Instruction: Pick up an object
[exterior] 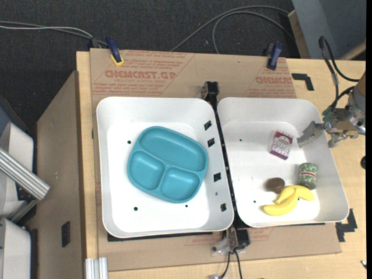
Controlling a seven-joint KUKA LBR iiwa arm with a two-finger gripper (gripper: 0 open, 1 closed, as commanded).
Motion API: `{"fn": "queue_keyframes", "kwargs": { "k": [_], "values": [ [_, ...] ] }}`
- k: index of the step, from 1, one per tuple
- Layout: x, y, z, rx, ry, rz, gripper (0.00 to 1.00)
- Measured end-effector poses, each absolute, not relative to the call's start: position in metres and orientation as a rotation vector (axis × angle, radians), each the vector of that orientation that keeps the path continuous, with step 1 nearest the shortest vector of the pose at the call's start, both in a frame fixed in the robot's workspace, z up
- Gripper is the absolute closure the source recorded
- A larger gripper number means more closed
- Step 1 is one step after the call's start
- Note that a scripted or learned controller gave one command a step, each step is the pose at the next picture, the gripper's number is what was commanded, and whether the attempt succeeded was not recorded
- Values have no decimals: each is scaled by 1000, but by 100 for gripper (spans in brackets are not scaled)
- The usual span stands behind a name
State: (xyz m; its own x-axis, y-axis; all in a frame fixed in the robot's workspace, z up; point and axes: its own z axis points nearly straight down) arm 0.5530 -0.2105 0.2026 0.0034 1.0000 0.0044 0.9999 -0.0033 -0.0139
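We're at the approach step, nothing lifted yet. Gripper sits at the far right edge of the right bin; the jaws look spread apart w/ nothing between them. Candidates all lie in that bin: small red box just left of the gripper, green can below it, banana near the front wall touching a brown round item. Left bin holds a blue divided plate. Next we'd centre over one item, prob. the box as nearest, & descend straight w/o clipping the wall.

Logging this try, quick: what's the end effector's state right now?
End effector: at the right bin's right edge, nothing between its fingers; open or closed cannot be told.
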Motion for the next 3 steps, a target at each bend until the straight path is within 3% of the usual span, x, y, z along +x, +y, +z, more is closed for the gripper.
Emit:
{"fn": "queue_keyframes", "kwargs": {
  "k": [1, 3],
  "values": [
    [556, -210, 210, -2220, -2221, 0, 0],
    [548, -205, 122, -2217, -2217, 3, 0]
  ]
}}
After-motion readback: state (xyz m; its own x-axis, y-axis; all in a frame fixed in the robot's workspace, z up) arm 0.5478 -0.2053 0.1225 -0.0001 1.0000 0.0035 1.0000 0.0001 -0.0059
